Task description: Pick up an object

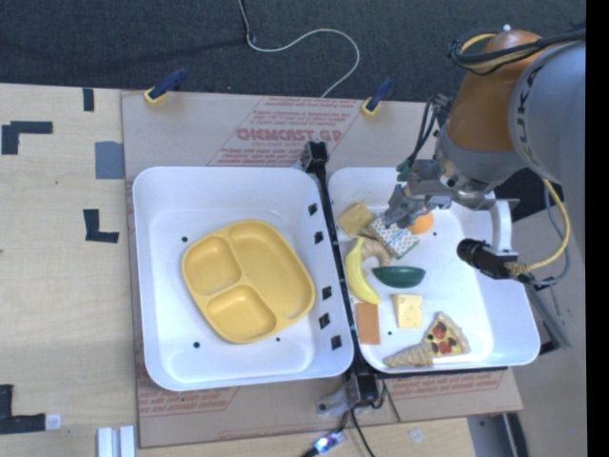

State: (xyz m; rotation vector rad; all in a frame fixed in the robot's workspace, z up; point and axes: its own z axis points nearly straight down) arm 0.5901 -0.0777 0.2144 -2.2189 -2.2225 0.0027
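My gripper (407, 209) hangs over the back of the right bin (495, 322), reaching down among the toy food. Its tip sits right above a checkered green-and-white packet (394, 237), with an orange piece (422, 223) just to its right. Nearby lie a yellow wedge (354, 219), a banana (361, 274), a dark green bowl-shaped piece (399, 276), a cheese square (408, 309), an orange-brown slab (367, 323) and a pizza slice (433, 341). Whether anything is caught by the gripper is not visible.
The left bin (166, 208) holds a yellow divided plate (247, 279). A black divider (325, 246) runs between the bins. The arm's grey and orange body (504, 103) and a black cable fitting (481, 255) overhang the right bin's far side.
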